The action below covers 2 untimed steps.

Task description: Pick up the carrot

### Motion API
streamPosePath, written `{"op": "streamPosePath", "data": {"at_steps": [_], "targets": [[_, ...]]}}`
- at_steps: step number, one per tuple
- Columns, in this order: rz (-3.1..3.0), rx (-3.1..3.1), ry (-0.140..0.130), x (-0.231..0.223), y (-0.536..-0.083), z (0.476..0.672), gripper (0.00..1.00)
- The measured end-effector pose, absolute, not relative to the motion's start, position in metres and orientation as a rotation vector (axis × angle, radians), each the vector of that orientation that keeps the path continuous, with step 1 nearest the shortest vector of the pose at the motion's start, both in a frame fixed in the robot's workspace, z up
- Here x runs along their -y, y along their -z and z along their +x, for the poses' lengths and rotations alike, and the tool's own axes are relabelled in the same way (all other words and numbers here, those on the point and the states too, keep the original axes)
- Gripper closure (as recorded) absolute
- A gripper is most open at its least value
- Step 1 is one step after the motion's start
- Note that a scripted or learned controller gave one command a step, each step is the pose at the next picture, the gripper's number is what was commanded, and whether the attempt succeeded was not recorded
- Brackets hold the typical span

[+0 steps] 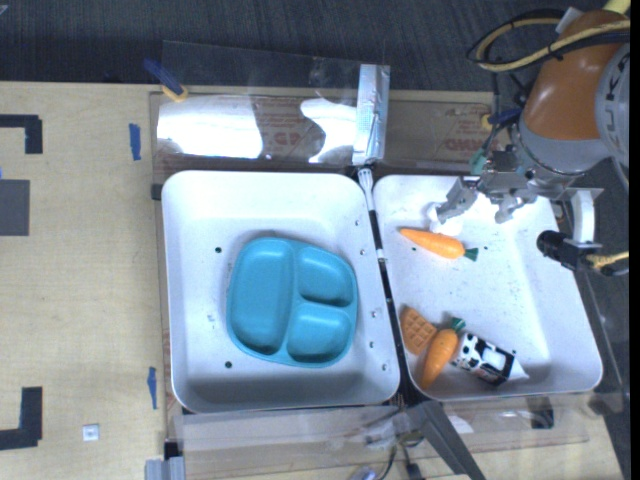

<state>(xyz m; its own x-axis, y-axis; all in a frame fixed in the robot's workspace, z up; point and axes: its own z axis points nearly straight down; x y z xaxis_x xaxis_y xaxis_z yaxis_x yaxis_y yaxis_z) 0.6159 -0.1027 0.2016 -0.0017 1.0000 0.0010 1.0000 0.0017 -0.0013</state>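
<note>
An orange carrot (432,242) with a green stub lies on its side near the back of the right bin (560,318). A second, stubbier carrot (437,356) with a green top rests at that bin's front edge. My gripper (485,200) hangs over the back of the right bin, just above and to the right of the long carrot. It is open, with nothing between its grey fingers (457,198). The fingers stand apart from the carrot.
A blue divided plate (292,300) lies in the left bin (190,218). Beside the stubby carrot are an orange waffle-like piece (413,325) and a black-and-white toy (485,360). A ridge (378,258) separates the bins. Clear plastic sheeting (270,118) stands behind them.
</note>
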Motion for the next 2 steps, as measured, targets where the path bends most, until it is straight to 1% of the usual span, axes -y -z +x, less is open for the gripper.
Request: {"op": "streamPosePath", "data": {"at_steps": [1, 2], "targets": [[-2.132, 2.317, 0.008, 0.0915, -0.0883, 0.6276, 0.00], [-2.133, 2.314, 0.007, 0.0917, -0.0980, 0.6273, 1.00]]}}
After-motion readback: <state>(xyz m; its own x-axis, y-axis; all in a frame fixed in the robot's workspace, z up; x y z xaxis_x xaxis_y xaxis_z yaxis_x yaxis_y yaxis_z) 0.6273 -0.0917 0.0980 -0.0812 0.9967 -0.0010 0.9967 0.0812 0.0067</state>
